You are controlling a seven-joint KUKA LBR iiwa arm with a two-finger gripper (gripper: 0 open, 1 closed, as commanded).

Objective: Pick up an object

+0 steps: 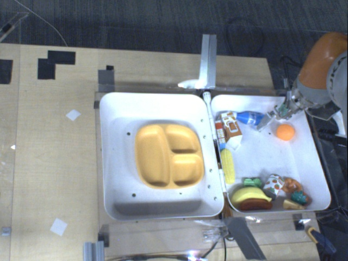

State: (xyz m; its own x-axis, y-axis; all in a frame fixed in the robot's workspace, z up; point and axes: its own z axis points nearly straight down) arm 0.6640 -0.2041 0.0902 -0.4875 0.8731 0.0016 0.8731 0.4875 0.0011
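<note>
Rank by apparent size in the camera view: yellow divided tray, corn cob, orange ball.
1. yellow divided tray, by far the largest
2. corn cob, long and narrow
3. orange ball, smallest, though not by much

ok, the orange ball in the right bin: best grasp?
Take the orange ball across its middle, coming straight down from above. It's round, so no finger angle is better than another, and it sits apart on bare bin floor, clear of the blue bottle. The gripper hangs just up-left of it.

Pale wooden bench (49, 162) carries two white bins: the left bin (117, 200) touching the right bin (318, 173), scraps of tape (73, 115) left of them.
</note>
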